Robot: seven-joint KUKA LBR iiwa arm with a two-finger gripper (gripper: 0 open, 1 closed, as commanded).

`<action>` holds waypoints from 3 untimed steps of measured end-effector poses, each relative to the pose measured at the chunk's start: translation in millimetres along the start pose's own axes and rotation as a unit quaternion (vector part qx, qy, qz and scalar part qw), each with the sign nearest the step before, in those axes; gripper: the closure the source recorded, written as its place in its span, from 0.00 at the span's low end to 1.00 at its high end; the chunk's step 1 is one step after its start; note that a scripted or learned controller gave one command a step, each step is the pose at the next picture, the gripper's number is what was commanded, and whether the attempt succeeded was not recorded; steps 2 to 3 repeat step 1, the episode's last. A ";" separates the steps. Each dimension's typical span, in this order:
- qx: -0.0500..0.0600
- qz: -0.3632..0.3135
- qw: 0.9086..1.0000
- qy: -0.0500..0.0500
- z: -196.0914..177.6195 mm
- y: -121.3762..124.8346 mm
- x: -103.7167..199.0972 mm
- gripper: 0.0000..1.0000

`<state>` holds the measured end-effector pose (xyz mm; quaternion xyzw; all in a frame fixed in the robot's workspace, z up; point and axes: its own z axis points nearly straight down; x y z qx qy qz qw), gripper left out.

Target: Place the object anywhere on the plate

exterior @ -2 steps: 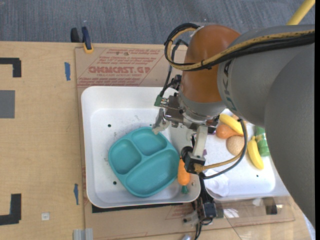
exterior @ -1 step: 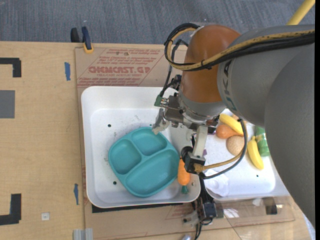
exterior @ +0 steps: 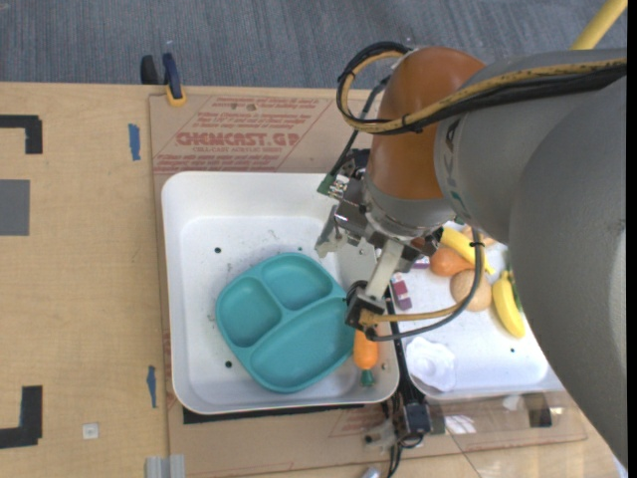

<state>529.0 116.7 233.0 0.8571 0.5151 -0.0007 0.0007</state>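
floor — grey carpet | bench — brown cardboard, black marks, blue tape

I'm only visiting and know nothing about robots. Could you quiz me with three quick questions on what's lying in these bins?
1. True or false: the teal plate lies in the bin on the view's left.
2. How many compartments does the teal plate have? A) two B) three C) five
3. Fill in: the banana lies in the bin on the view's ____.
Key: 1 true; 2 B; 3 right.
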 end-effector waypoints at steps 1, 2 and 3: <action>0.005 -0.065 0.998 -0.002 34.5 -42.1 -5.6 0.00; 0.005 -0.065 0.998 -0.002 34.5 -42.1 -5.6 0.00; 0.005 -0.065 0.998 -0.002 34.5 -42.1 -5.6 0.00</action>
